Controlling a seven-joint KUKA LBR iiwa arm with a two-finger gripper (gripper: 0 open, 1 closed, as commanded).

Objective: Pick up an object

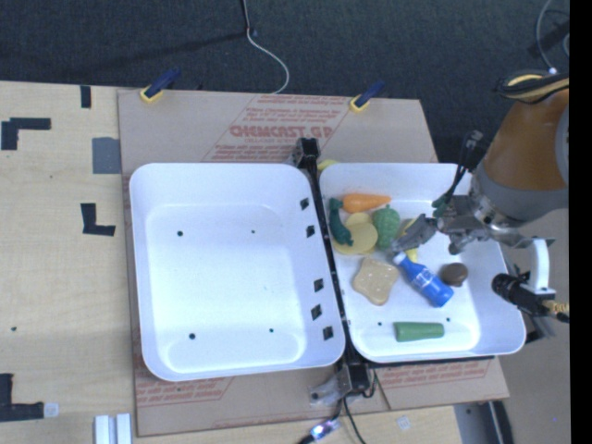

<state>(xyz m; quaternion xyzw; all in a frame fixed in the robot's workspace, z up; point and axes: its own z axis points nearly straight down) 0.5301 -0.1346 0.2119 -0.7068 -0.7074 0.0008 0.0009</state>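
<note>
The right bin holds several small objects. An orange carrot lies at the back, with a green broccoli-like piece, a yellow piece and a dark green piece just in front of it. A tan bread slice, a blue bottle, a small brown object and a green block lie nearer the front. My gripper reaches in from the right, low over the bin's middle, between the broccoli-like piece and the blue bottle's white cap.
The left bin sits beside the right one, with black clips along the shared wall. Both rest on a cardboard sheet on the wooden bench. A cable trails at the back.
</note>
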